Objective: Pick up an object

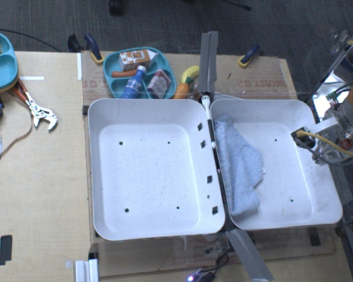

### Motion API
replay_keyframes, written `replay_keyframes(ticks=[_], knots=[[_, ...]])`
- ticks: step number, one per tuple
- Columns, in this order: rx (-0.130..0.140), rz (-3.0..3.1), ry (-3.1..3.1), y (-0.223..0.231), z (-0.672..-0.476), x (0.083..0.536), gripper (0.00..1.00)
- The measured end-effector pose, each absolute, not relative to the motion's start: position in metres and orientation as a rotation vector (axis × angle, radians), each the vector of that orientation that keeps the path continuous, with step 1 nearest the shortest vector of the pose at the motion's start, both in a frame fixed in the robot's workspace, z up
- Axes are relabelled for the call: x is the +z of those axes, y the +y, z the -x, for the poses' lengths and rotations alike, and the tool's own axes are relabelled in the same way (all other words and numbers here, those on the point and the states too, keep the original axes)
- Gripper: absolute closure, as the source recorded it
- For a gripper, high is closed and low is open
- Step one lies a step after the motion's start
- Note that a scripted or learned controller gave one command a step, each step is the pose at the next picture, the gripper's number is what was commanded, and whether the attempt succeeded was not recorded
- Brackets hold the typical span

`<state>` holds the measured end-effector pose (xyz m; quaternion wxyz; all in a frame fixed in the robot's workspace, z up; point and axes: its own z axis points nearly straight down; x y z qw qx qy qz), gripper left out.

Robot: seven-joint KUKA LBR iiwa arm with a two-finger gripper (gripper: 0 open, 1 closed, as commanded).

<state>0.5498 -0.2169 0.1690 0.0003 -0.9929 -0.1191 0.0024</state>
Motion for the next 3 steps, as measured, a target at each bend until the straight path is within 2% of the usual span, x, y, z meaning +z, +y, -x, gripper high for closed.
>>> replay_keyframes(ticks=[1, 2, 3], knots=[[0.014, 3.116, -0.38, -0.216, -0.55, 0.177, 1.0], [0.005, 3.121, -0.344, -0.157, -0.564, 0.091, 1.0], [0.005, 3.112, -0.425, -0.223, -0.533, 0.199, 1.0]])
